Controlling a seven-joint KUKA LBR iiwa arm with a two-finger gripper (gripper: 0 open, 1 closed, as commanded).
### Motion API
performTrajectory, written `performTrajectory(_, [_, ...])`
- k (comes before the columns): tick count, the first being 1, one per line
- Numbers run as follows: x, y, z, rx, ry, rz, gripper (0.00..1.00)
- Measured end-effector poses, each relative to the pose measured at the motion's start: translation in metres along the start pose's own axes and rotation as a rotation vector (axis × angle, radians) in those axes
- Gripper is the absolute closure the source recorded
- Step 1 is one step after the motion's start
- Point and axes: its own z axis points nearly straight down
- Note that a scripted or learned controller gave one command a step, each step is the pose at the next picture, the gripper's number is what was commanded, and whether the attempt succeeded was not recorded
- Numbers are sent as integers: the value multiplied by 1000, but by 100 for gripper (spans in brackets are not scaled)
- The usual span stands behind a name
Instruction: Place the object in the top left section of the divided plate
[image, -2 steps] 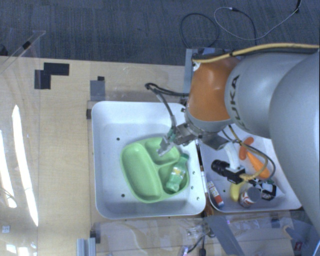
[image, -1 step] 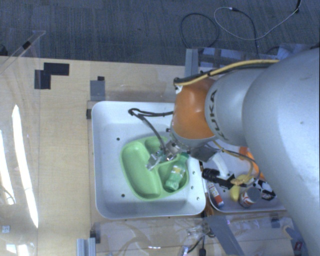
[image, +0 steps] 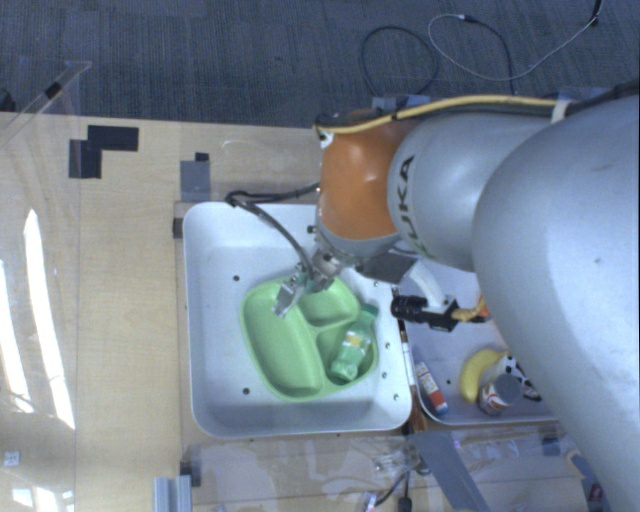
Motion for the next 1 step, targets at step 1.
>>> performTrajectory(1, [-2,1,-11,-7,-4,1,100])
